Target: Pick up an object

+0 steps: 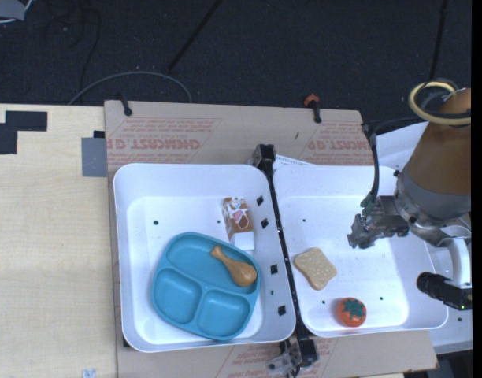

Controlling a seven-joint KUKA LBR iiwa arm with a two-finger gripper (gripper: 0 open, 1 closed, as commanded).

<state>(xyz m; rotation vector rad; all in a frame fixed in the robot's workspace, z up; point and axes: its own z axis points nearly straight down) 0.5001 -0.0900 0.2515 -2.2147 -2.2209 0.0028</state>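
The gripper (pixel 365 232) is a small dark cluster at the right bin's (pixel 343 211) three o'clock side, too small and dim to tell how its fingers stand; the arm (pixel 442 160) runs off the picture's right edge, its base cut away; the plate (pixel 194 298) hides the left bin's (pixel 135 250) floor beneath it, and the drumstick (pixel 235 265) covers part of the plate's upper compartment; the small packet (pixel 238 215) at the plate's twelve o'clock bears print too fine to read.

Bare floor lies between the toast (pixel 315 268), tomato (pixel 351 312) and right bin's wall (pixel 414 319).
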